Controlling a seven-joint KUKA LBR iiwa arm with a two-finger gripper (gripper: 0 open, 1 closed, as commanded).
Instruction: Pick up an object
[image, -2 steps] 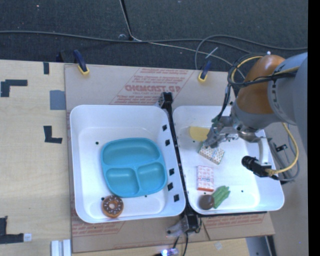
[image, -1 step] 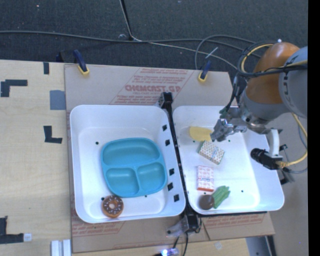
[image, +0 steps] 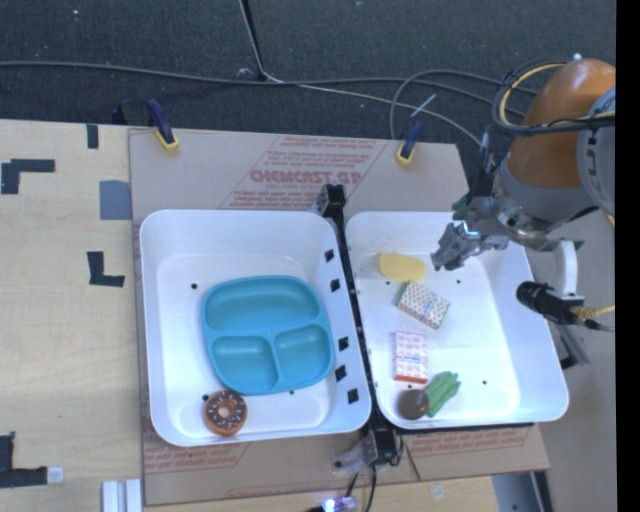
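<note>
Arm poised over the right bin, nothing seen gripped

In the right bin (image: 520, 330), a brown lump (image: 412, 404), green toy (image: 442, 390), two small packets (image: 410, 356) and a yellow piece (image: 401, 266) are seen; the gripper (image: 450, 250) is placed just beside the yellow piece, and whether its jaws are wide or narrow cannot be told.

A pale wooden bench top (image: 60, 330) fills the left side, marked with short strips of dark tape (image: 25, 175). On it lies a brown cardboard sheet with red print (image: 290, 175), held at its far edge by two yellow clamps with blue handles (image: 160, 128). Beyond the bench's far edge runs dark grey carpet floor (image: 300, 50), crossed by thin black and grey cables (image: 255, 45). Light is even, with soft shadows.
</note>
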